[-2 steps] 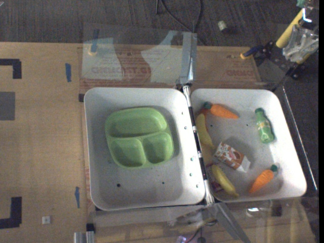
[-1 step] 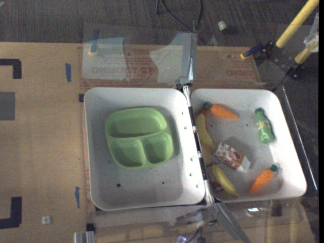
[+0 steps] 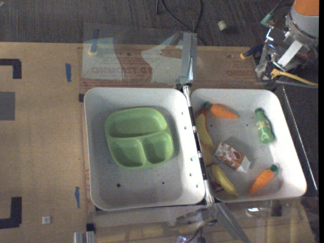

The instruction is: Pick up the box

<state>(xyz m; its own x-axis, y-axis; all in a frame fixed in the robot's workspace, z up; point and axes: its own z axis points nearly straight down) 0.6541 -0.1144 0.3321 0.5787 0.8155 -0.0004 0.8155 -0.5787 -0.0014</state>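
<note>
Well apart from the box [image 3: 232,156], gripper [image 3: 271,65] above bench.

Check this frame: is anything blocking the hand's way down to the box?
Nothing visible covers the box; its top is bare. The hand is beyond the right bin's far corner. Bananas lie close on the box's left side, a carrot nearby.
</note>
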